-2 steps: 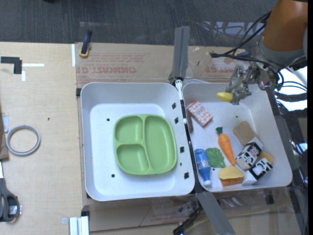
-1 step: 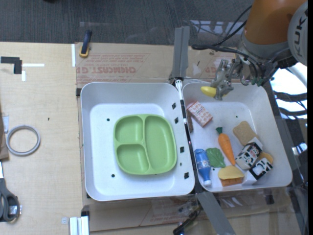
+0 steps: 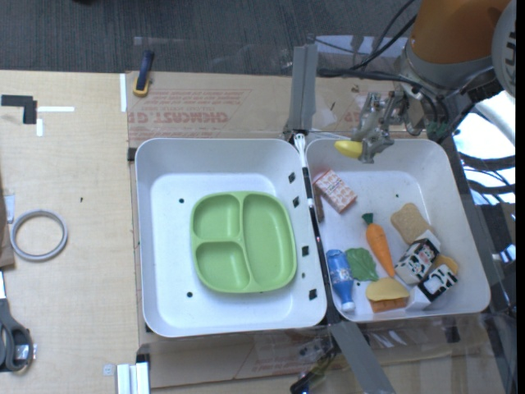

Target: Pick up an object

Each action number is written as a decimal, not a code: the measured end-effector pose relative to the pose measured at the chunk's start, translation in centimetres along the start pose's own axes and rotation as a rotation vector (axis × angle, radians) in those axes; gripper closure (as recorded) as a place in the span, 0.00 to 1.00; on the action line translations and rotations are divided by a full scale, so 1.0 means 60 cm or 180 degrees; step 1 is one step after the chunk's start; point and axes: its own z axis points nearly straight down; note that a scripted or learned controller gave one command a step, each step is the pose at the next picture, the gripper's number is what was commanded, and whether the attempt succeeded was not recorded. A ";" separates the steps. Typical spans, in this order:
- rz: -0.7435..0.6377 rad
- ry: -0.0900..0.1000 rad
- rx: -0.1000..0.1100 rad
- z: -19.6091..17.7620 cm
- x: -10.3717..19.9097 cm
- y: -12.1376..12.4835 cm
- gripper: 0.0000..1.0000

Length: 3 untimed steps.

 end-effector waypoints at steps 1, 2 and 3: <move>-0.0291 0.0005 -0.0001 0.047 -0.017 -0.014 1.00; -0.0639 0.0000 -0.0002 -0.016 -0.017 -0.010 1.00; -0.0943 0.0005 -0.0004 0.012 -0.018 0.010 1.00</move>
